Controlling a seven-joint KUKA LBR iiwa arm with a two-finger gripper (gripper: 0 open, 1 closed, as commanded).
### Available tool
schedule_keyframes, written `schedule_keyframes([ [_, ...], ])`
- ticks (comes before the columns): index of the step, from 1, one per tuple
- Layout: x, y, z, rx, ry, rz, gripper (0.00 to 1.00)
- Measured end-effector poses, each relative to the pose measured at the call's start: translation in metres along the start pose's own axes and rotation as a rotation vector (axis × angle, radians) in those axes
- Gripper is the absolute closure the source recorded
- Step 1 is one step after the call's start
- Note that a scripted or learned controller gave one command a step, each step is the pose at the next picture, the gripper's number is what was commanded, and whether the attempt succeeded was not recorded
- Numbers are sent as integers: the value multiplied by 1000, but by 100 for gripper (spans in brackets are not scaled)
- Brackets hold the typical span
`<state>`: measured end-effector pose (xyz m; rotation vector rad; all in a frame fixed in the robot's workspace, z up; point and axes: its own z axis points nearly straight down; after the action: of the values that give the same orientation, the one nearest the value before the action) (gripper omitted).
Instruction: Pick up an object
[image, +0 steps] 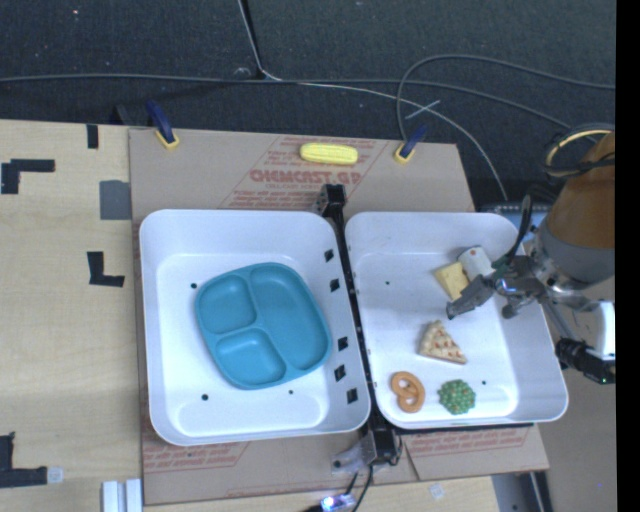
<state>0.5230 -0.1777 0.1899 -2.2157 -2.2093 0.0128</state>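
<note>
The left bin (160, 300) holds a smooth blue divided plate (262, 323). The right bin (530, 385) holds a yellow block (451, 279), pizza wedge (441, 344), pretzel (407, 391) and knobbly broccoli (458, 396). The gripper (470, 300) hangs beside the block; whether it is open cannot be told.

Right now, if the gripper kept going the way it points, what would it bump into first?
Probably the yellow cheese wedge, right by the gripper in the right bin. Height is unclear, so it might pass above.
</note>
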Motion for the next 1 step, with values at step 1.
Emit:
schedule_keyframes([
  [1, 0, 3, -7, -13, -3, -4, 0],
])
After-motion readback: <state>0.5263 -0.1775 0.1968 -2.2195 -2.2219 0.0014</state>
